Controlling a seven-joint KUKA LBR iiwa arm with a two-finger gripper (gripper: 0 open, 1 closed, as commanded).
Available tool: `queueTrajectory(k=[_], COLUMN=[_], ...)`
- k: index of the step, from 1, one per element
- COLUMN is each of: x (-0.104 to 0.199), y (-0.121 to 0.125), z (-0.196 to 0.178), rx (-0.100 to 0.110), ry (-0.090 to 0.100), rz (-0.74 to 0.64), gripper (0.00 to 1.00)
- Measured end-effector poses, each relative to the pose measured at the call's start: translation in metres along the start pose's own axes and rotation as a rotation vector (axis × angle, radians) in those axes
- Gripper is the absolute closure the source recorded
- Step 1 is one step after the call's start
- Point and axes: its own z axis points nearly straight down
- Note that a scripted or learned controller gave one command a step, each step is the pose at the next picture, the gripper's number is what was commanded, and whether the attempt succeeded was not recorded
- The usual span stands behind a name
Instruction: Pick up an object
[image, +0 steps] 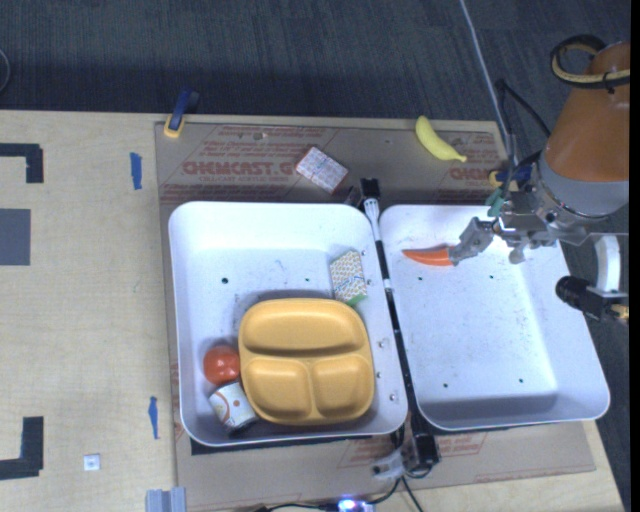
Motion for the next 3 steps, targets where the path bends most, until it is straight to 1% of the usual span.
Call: queueTrajectory(k=[1, 2, 3], x=[-0.014, -0.029, -0.001], y=[-0.038, 0.001, 0.022], z=[-0.013, 0.112, 0.156], rx=[0.0, 0.0, -0.002], ry=[0.001, 0.0, 0.0], rz=[0.0, 0.001, -0.001], gripper=[0.0, 0.0, 0.0])
